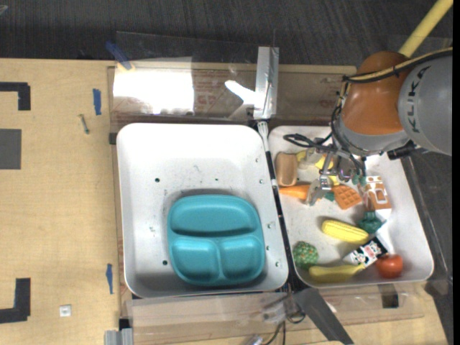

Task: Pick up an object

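White bins sit side by side: the left bin point(136, 192) carries a teal divided tray point(214, 237), the right bin point(413, 257) a scatter of toy food. Over its twelve o'clock end hangs the gripper point(321, 187); whether it is spread or pressed together I cannot tell. Just at nine o'clock from it lies the orange carrot point(293, 191), long axis running nine-to-three.

Teal divided tray point(215, 238) lying in white left bin point(144, 157); red tomato point(389, 266), yellow corn cob point(343, 231), green broccoli point(305, 253) showing in right bin point(417, 228).
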You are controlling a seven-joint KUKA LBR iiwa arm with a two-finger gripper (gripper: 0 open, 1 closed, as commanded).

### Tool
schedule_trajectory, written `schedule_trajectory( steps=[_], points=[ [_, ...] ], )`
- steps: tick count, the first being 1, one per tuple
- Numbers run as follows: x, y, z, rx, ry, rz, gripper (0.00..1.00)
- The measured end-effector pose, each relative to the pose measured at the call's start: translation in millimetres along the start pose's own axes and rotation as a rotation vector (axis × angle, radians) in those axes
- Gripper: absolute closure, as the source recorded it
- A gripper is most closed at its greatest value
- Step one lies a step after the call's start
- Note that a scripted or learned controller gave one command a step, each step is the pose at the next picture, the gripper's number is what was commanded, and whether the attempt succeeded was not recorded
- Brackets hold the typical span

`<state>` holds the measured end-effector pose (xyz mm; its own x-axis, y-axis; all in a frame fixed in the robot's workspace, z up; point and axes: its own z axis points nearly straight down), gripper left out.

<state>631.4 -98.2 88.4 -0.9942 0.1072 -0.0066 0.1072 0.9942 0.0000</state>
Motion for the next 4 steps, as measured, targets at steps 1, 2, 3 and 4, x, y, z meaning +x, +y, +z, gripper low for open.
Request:
schedule_trajectory(
  steps=[1, 2, 3, 4],
  points=[
    [1.3, 6.1, 0.0, 0.0, -0.001, 0.081, 0.0],
    [-1.8, 6.6, -13.8, 0.0, -0.012, 0.08, 1.0],
    [-3.8, 79.3, -101.8, -0.004, -0.008, 0.112, 1.0],
    [16.1, 105.7, -146.0, -0.004, -0.006, 0.121, 1.0]
  ],
)
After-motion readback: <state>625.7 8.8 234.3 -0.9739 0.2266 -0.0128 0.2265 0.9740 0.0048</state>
